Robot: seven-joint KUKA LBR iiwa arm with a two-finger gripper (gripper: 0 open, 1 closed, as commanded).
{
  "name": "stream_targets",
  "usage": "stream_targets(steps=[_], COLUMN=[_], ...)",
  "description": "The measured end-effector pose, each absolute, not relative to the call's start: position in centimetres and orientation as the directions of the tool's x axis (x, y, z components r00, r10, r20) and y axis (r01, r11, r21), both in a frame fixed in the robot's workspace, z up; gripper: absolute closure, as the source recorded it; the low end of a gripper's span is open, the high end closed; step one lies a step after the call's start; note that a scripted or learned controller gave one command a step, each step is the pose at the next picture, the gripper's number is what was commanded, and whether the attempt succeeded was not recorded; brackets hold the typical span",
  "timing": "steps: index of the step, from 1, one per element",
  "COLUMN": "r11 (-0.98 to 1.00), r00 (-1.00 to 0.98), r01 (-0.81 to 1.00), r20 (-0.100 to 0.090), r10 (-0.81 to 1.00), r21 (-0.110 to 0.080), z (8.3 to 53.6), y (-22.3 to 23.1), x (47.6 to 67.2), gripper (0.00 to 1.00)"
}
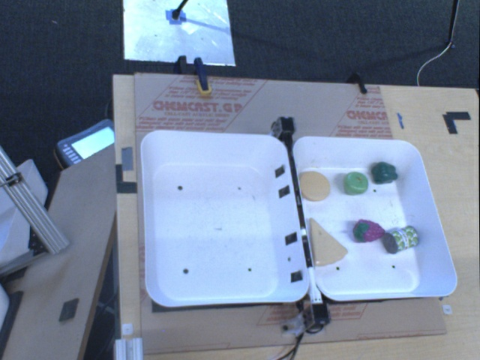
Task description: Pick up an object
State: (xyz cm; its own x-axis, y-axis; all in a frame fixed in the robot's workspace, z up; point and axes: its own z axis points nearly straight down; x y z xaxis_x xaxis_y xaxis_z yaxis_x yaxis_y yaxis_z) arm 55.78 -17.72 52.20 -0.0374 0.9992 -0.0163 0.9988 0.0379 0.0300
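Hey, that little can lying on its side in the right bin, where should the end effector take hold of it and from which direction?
Probably from straight above, closing across the middle of the small can. It lies on its side, so its round body gives two opposite curved faces there. Its dark end nearly touches the purple object, so set the fingers across the can's width, not along its length, and a little toward its far end.

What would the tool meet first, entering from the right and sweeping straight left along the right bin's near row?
Probably the small green-and-white can, just before the purple object; if it travels low, the right bin's wall may come first.
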Motion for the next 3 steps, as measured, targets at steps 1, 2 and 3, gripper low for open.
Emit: stream_targets(steps=[1, 2, 3], r11=[0.042, 0.046, 0.050], r00=[-0.042, -0.045, -0.049], r01=[0.999, 0.998, 0.998], r20=[-0.019, -0.021, -0.024], r10=[0.999, 0.999, 0.999], r21=[0.034, 0.038, 0.042], z=[53.4, 54.5, 55.7], y=[-17.7, -17.7, -17.8], x=[55.8, 55.9, 55.9], gripper=[1.00, 1.00, 1.00])
